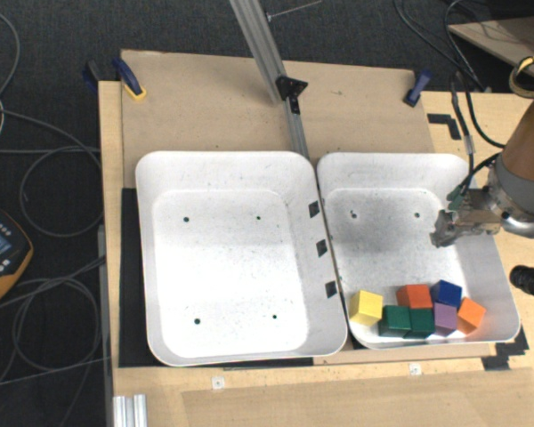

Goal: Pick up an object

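Observation:
Several small blocks lie clustered at the near edge of the right bin (383, 238): a yellow block (368, 306), two green blocks (407, 321), a red-orange block (416, 295), a blue block (447, 292), a purple block (446, 316) and an orange block (471, 311). My gripper (448, 229) hangs over the right side of that bin, above and behind the blocks, with the arm coming in from the right. Nothing is visible between its fingers.
The left bin (222, 256) sits beside the right one, with small black clips along the shared rim. A metal pole (267, 52) slants over the board behind the bins. Cables lie on the floor to the left.

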{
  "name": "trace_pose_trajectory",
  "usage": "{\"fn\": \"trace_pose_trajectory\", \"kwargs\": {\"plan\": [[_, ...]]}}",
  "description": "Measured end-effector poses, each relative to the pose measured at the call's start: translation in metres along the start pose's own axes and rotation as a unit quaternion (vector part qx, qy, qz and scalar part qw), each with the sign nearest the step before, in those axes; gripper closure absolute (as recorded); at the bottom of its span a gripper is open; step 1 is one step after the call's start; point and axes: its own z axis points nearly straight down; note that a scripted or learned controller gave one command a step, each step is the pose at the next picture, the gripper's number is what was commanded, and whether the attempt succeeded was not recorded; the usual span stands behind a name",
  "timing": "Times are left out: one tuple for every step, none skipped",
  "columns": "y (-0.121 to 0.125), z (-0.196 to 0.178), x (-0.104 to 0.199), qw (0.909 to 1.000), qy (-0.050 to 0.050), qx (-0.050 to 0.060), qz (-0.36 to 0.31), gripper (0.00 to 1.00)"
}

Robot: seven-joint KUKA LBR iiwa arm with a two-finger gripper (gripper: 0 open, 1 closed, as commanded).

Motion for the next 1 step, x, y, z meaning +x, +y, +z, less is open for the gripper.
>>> {"fn": "trace_pose_trajectory", "kwargs": {"plan": [[0.0023,-0.0538,-0.0004,1.0000,0.000,0.000,0.000,1.00]]}}
